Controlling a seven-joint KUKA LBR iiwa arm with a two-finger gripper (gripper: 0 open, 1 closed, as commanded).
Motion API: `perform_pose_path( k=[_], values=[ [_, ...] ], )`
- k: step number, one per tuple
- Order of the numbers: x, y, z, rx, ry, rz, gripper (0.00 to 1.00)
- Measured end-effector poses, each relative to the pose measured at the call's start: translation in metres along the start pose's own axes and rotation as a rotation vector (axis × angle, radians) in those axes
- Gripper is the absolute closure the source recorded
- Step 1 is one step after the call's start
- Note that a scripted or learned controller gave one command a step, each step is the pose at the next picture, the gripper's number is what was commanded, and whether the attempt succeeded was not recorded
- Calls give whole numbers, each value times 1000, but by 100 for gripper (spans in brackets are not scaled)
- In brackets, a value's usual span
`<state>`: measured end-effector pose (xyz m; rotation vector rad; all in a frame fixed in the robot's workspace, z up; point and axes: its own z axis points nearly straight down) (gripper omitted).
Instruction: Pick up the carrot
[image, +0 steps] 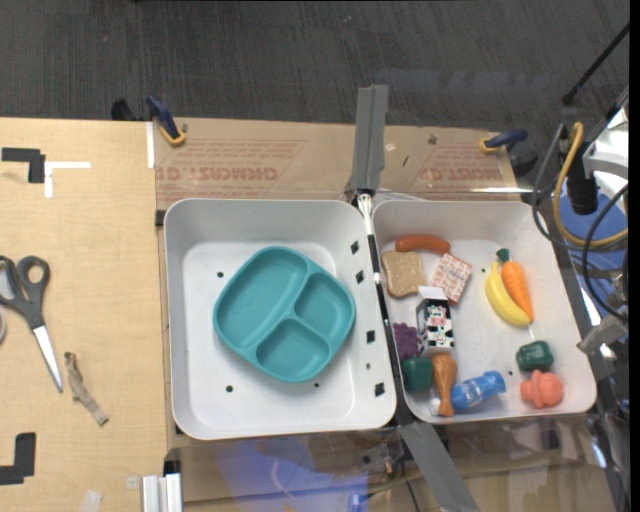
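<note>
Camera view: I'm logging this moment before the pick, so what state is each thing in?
carrot: lying in the right bin, against the banana
banana: lying flat beside the carrot
teal plate: upright in the left bin, nothing on it
sausage: lying flat near the bin's far wall
scissors: shut, on the bench

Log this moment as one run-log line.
carrot: right bin, against banana | teal plate: left bin | grasp: not yet
</note>
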<state>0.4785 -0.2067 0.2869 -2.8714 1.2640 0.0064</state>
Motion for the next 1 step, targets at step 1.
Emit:
perform_pose_path(
  k=[1],
  values=[
    [8, -2, 153, -2, -1, -98, 0]
  ],
)
